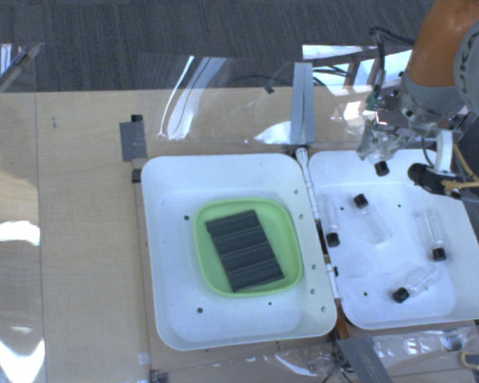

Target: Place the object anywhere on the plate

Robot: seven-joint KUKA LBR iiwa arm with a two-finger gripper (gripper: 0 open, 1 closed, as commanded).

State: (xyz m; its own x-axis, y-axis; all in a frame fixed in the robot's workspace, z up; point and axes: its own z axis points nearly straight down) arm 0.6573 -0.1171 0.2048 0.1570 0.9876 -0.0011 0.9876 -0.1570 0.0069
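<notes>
Lying flat on the green plate [288,242] is a dark grey ribbed block [244,250], turned a little off square, its long sides running from the far left toward the near right. It covers much of the plate's middle, and a band of green shows all round it. The plate sits in the middle of the left bin [221,165], well clear of every wall.

Just beside it, across the seam where the two rims meet, is the right bin [473,302]. Small clear vials with black caps are scattered over its floor. One vial [331,235] is close against the left wall. Another [361,202] lies a little farther in, a third [436,250] is near the right side, and a fourth [404,292] lies tilted toward the near edge. They are well apart from one another.

My arm [443,23] comes in over the far right corner of that bin, orange band uppermost, with cables trailing off beside it. My jaws hang over the bin's far edge. A black cap [380,168] shows right under them, but I cannot tell whether it is held, or whether my jaws stand wide or narrow.

Both bins rest on the pale wooden bench [70,241]. A grey upright bracket [303,103] stands on it behind the seam.
</notes>
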